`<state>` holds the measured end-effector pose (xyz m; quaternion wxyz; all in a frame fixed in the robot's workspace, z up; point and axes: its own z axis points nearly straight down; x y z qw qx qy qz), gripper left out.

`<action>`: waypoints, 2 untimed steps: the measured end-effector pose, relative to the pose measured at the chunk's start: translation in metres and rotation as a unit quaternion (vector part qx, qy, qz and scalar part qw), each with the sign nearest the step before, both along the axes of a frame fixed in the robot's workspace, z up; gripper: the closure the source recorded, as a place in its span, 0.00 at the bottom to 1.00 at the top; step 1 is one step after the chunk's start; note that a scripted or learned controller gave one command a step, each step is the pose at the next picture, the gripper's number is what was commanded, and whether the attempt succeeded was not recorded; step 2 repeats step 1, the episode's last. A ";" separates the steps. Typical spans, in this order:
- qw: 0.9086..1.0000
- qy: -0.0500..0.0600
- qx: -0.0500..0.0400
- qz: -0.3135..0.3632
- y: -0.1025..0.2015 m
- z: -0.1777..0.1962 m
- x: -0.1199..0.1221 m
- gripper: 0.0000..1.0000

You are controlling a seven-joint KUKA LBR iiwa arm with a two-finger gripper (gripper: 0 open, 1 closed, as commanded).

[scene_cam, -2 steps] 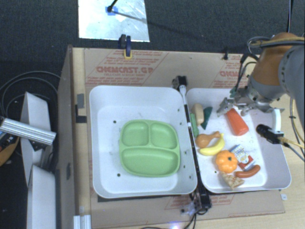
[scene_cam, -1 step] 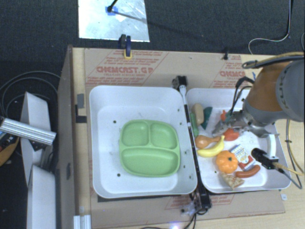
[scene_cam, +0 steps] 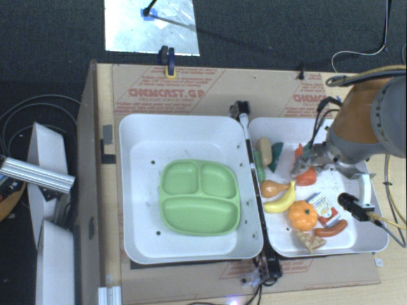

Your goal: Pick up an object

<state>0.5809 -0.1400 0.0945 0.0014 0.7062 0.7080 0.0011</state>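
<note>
Left bin (scene_cam: 137,170): green tray (scene_cam: 200,197) with three compartments, set centre-right, bare white floor on its left.
Right bin (scene_cam: 369,237): crowded. Banana (scene_cam: 282,199) beside pear (scene_cam: 273,187); orange (scene_cam: 303,215) just below; sausage (scene_cam: 330,230), toast (scene_cam: 310,239), carton (scene_cam: 321,206) near front; corn (scene_cam: 264,151) and green piece (scene_cam: 277,155) at back-left.
Arm reaches in from right, wrist tilted down. Gripper (scene_cam: 304,166) low over red item (scene_cam: 306,177), apparently touching; cannot tell finger state.
Open room: right bin's back-right corner.

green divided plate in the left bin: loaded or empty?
Empty. The green plate lies flat in the left bin, all three compartments bare; the toy food sits in the right bin.
</note>
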 end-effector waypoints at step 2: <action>1.000 0.002 0.001 0.002 0.074 0.092 -0.049 1.00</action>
